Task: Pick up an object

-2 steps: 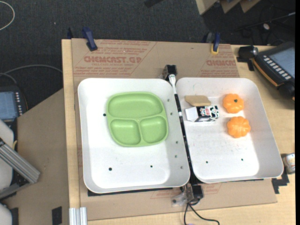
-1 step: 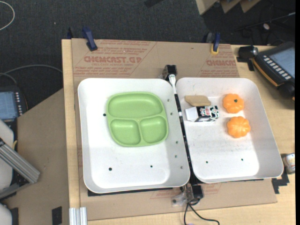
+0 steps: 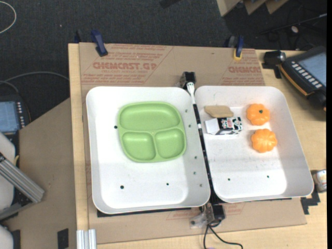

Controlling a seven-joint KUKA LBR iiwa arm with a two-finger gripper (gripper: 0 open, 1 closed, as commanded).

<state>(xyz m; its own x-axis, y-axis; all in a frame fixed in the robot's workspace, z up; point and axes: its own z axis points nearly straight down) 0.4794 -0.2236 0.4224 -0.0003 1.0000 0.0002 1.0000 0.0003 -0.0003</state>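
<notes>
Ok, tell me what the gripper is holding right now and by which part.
Nothing appears held: the two orange pumpkins, the tan block and the small carton all lie loose in the right bin.

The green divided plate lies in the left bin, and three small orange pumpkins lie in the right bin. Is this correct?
Not quite: the camera view shows two small orange pumpkins in the right bin, not three. The green divided plate does lie in the left bin.
</notes>
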